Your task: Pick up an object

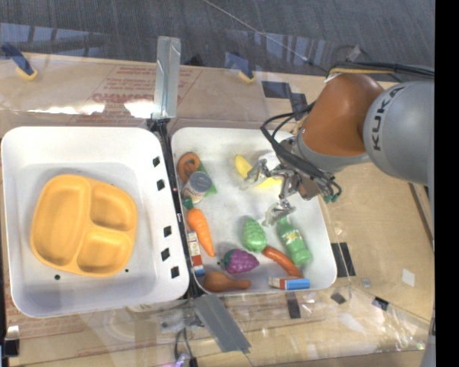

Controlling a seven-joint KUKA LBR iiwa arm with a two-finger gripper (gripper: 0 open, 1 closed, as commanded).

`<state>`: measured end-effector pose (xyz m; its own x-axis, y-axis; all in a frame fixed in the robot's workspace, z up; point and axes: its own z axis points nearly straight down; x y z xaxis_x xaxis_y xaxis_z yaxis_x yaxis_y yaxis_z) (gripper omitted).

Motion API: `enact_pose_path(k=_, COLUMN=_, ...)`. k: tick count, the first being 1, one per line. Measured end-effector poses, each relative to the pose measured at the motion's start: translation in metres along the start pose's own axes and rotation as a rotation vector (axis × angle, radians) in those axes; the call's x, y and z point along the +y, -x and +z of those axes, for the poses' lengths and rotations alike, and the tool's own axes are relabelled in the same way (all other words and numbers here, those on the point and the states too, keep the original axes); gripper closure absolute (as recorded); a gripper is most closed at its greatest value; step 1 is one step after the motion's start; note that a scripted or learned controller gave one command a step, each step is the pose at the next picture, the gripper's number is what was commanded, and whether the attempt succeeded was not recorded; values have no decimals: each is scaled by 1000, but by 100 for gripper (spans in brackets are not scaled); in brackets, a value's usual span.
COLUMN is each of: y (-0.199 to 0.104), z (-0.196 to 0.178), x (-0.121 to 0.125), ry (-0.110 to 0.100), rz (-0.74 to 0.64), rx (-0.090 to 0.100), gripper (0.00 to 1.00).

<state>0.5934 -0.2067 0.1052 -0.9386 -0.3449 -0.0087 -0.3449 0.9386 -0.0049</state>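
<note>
— What do we make of the gripper [279, 196]?

— We see it over the upper right part of the right bin [321, 205], hanging from the grey arm [398, 132] with its orange band [338, 117]. Its metal fingers [280, 209] point down toward the bin floor, but we cannot tell whether they are apart or together; cables and shine blur them. We see nothing between them.

— And what lies closest to it?

— A yellow toy [249, 167] just to its left, near the bin's upper middle, and the green bottle [292, 241] just below the fingertips. Whether the tips touch the bottle, we cannot say.

— Moving outward?

— Beside the bottle we have a green vegetable [253, 234], then a red chili [280, 260] slanting under both. A purple grape bunch [241, 262] sits left of the chili, with a brown drumstick [226, 283] below it along the bottom wall. A small red, white and blue box [290, 284] lies at the bottom right.

— The left side of that bin?

— A carrot [201, 230] lies by the dividing wall, with a small can [200, 183] and a brown curved piece [187, 163] above it.

— And the other bin?

— The left bin [15, 205] holds a yellow divided plate [84, 224], well apart from the gripper.
</note>
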Motion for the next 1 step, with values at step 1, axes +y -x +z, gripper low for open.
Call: enact_pose_path(k=1, y=-27, z=13, x=37, ry=8, rz=-132, rx=10, gripper=0)
